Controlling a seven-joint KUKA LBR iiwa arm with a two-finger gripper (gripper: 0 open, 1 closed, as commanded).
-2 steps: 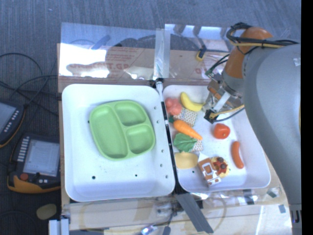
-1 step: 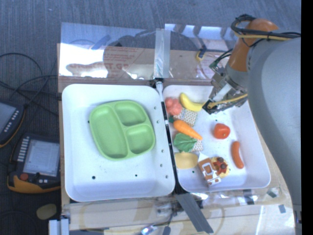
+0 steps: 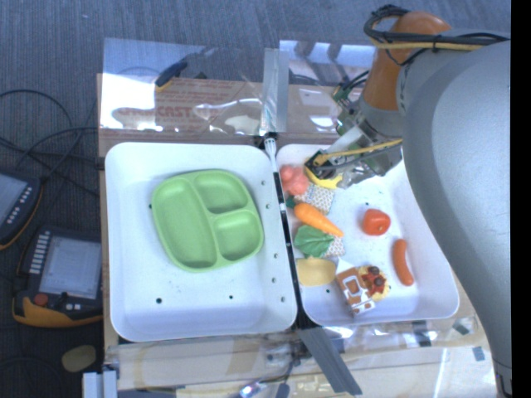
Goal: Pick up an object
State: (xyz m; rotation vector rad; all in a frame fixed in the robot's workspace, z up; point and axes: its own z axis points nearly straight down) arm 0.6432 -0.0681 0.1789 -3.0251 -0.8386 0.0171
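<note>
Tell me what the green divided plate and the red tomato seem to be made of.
The green divided plate looks like moulded plastic, matte: uniform colour, rounded compartment ridges. The red tomato is probably toy plastic, smooth, slightly glossy: a pale highlight on top.

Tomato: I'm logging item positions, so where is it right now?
In the camera view, the tomato lies in the right bin, to the right of the carrot, with the sausage just below it in the image.

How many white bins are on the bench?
2. The left bin, on the view's left, holds a green plate. The right bin beside it holds toy food, among it a tomato. No further bin seems hidden.
</note>
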